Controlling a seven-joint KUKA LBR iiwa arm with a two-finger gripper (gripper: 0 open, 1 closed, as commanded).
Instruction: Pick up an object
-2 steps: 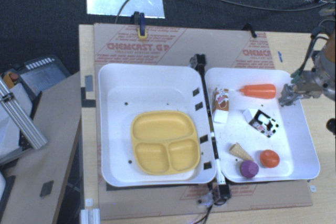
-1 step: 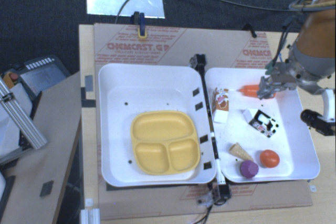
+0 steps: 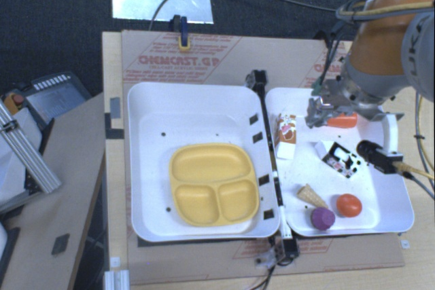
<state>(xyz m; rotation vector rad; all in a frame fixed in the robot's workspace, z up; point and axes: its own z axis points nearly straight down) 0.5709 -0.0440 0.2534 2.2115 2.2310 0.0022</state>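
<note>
purple ball beside cone, its tip pointing up-left.

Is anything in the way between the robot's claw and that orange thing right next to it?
Nothing visible. The gripper sits over the right bin, and the orange object lies just beside it with no other item between them.

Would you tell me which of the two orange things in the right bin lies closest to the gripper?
The elongated orange piece, right beside the gripper near the bin's far side. The round orange ball sits near the front edge, by the purple ball.
</note>
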